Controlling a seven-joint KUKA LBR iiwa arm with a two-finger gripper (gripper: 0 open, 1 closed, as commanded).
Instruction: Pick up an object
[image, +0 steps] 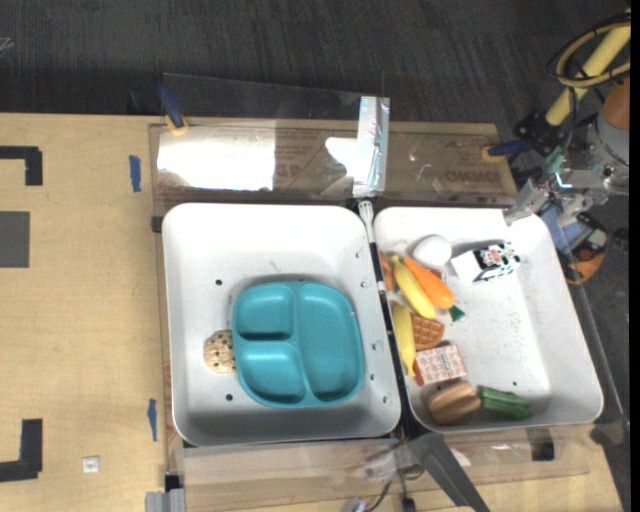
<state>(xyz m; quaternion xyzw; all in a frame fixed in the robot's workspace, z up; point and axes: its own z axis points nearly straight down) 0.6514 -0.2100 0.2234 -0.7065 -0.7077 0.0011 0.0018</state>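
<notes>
The right bin (560, 350) holds several toy foods along its left side: a white egg (432, 248), an orange carrot (427, 286), a yellow banana (402, 336), a waffle (430, 331), a pink wafer block (440, 364), a brown bun (452, 401) and a green pickle (505, 404). A small white carton with black patches (487, 262) lies near the bin's far side. My gripper (528, 200) hangs at the far right corner of this bin, above the rim and apart from every object.
The left bin (190, 250) holds a teal divided plate (297, 342) with a cookie (218, 351) beside its left edge. A clear plastic panel (300, 150) stands behind the bins. Cables (585, 60) cluster around the arm at the upper right.
</notes>
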